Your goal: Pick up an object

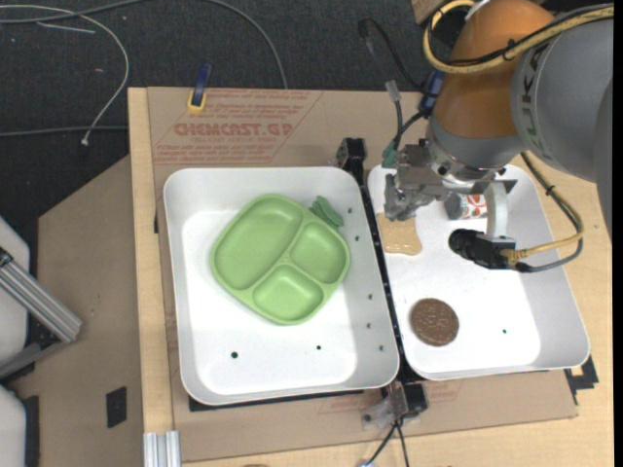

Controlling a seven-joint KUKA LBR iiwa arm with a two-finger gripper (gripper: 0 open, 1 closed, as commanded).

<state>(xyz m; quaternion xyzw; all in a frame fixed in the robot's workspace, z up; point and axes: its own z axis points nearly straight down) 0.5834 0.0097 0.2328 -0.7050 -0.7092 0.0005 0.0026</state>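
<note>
White bin (541, 331), round brown disc (434, 321)

Dark carpet floor (58, 86); printed cardboard sheet (234, 125); perhaps aluminium rail (34, 300) left.

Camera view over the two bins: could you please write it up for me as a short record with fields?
left bin: green divided plate, lying flat; small dark green piece at its upper right rim
right bin: tan flat piece, brown round disc, red and white item partly hidden by the arm
gripper: over the right bin, just above the tan flat piece, near the wall between the bins
grasp: cannot be judged
</note>
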